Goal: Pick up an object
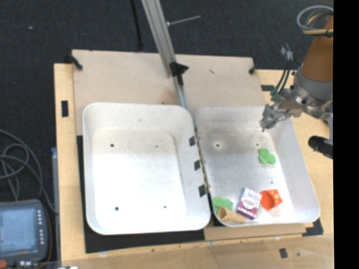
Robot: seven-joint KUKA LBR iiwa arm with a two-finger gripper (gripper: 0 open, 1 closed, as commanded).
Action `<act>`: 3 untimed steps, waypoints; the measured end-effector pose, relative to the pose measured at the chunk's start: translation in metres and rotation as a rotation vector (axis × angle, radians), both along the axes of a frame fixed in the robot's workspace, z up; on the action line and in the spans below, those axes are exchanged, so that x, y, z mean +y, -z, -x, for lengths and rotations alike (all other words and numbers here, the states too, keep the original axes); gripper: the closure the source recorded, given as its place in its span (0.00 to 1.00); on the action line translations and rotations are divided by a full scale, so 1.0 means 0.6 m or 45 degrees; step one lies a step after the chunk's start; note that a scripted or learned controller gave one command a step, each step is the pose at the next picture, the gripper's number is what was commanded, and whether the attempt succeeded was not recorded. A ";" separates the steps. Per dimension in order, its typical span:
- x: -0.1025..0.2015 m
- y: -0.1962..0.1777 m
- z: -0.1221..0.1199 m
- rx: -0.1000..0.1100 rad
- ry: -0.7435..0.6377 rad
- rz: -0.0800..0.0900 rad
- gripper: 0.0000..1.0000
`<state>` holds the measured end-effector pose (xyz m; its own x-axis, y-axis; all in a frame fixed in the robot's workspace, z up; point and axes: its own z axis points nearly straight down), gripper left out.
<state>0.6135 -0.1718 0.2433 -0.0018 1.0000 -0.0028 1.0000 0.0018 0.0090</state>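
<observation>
The right bin [291,150] holds a few small objects. A green piece [267,157] lies near its right side. Along the front edge sit a second green piece [222,203], a tan cone-shaped item [231,214], a purple and white box [249,203] and a red-orange block [271,199]. My gripper [268,120] hangs over the bin's back right corner, well above and behind the green piece. Nothing is visible between its fingers, which look drawn close together.
The left bin [90,150] stands beside the right one, with a row of dark clips [198,165] between them. A slanted aluminium post [160,29] rises from the back of the bench. A pendant screen [21,228] sits at lower left.
</observation>
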 end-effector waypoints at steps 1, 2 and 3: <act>-0.002 -0.079 -0.002 0.002 -0.002 0.000 1.00; 0.082 -0.079 0.010 0.010 -0.004 -0.003 1.00; 0.161 -0.050 0.046 0.012 -0.004 -0.004 1.00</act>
